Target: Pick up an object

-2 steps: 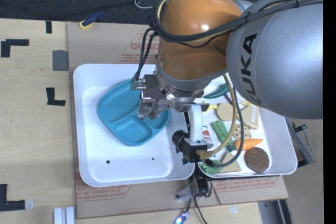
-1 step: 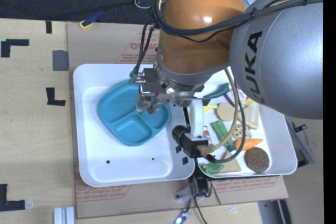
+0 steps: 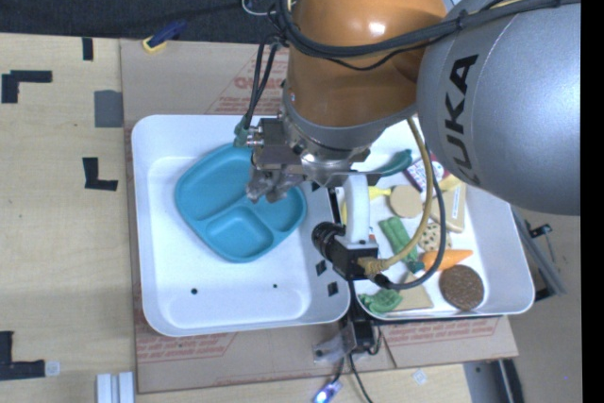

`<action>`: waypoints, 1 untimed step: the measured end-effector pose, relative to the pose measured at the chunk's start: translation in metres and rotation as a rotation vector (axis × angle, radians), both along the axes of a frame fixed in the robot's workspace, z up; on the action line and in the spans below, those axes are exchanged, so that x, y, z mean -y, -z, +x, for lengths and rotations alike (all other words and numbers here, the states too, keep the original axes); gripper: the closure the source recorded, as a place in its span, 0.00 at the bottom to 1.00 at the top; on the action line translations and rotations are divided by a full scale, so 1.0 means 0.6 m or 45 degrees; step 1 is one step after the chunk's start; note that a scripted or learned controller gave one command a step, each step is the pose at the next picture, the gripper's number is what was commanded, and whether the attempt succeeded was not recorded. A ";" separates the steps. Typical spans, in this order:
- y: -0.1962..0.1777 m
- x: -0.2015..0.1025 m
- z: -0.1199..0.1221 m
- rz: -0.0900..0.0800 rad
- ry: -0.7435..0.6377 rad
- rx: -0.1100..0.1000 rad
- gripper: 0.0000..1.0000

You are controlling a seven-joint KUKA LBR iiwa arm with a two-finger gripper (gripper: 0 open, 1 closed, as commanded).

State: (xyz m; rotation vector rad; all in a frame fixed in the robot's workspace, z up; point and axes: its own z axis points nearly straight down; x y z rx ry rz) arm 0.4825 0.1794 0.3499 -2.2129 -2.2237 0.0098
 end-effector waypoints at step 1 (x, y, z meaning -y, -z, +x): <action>-0.055 0.095 0.002 0.001 0.010 0.010 1.00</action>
